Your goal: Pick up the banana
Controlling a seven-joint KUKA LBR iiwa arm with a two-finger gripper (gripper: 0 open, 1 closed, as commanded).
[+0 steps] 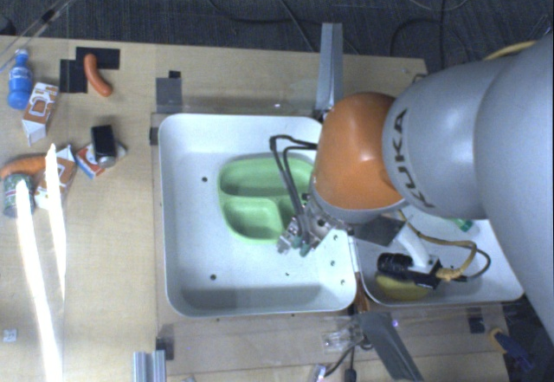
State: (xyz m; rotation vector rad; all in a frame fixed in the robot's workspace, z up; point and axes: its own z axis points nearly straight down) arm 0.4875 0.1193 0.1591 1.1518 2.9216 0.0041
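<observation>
- While the grey arm (472,142) with its orange band (359,155) covers most of the right side, the gripper (297,242) hangs low over the left bin (186,198), and its finger tips are too small and blurred to tell whether they stand apart or together.
- Just up and left of the jaws lies a green divided tray (251,194), its near corner touching or almost under them.
- Right of the jaws and slightly lower, in the right bin (485,289), lies the banana (402,287), yellow, partly covered by a black part and cables; it sits apart from the jaws, across the wall between the bins.
- Far left of the jaws, small items lie scattered on the bench (121,224), among them a blue bottle (19,79).
</observation>
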